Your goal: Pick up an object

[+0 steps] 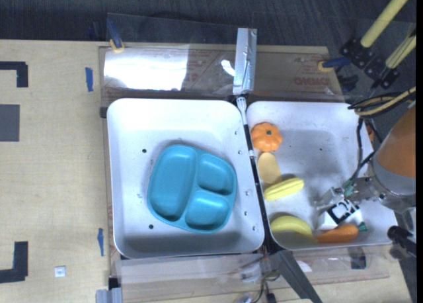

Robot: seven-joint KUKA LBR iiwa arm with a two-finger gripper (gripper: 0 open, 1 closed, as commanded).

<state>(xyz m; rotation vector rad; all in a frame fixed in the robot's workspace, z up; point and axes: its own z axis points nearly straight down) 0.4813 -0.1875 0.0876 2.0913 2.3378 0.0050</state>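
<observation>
The right bin (pixel 310 143) holds several toy foods. A small orange pumpkin (pixel 266 137) lies at its far left, with a pale yellow piece (pixel 268 166) just below it. A yellow corn-like piece (pixel 284 188) lies across the middle left. At the near edge are a yellow-green fruit (pixel 291 225) and an orange carrot (pixel 337 233). My gripper (pixel 340 208) is low in this bin's near right part, right above the carrot and to the right of the yellow-green fruit. The arm's wrist hides the bin's right edge.
The left bin (pixel 132 129) holds a blue divided plate (pixel 192 188). A clear sheet with a metal strip (pixel 244 60) stands behind the bins. Cables and yellow rods (pixel 386 10) hang at the upper right. Bare wooden bench (pixel 46 182) lies to the left.
</observation>
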